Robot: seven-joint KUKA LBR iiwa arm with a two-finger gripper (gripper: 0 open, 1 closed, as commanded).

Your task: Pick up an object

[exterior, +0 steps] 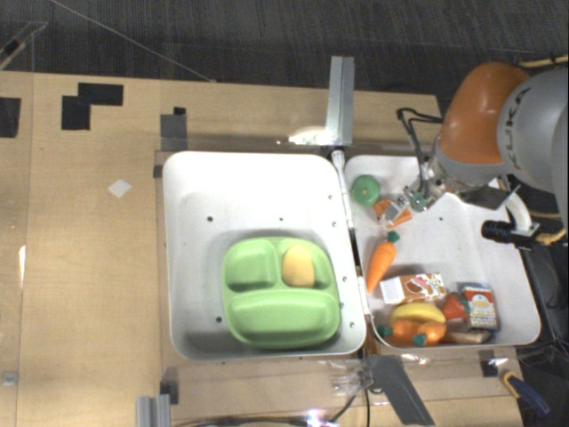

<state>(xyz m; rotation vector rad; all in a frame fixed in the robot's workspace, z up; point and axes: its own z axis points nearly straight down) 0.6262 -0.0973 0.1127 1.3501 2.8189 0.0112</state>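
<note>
Arm [498, 132] in from right, over far part of right bin [524, 314]. Left bin [191, 238]: green divided tray [267, 314], yellow fruit [300, 265] in its upper-right section. Gripper [418, 194] low, near small orange piece [391, 210]; fingers too small/blurred, can't tell if open or holding. Right bin: green ball [364, 189] far-left corner, carrot [380, 263] by left wall, banana [418, 312] + small boxes [478, 306] near front.

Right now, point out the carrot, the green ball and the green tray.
carrot [380, 263], camera view, middle of its orange body
green ball [364, 189], camera view, its centre
green tray [280, 314], camera view, its large front compartment
</note>
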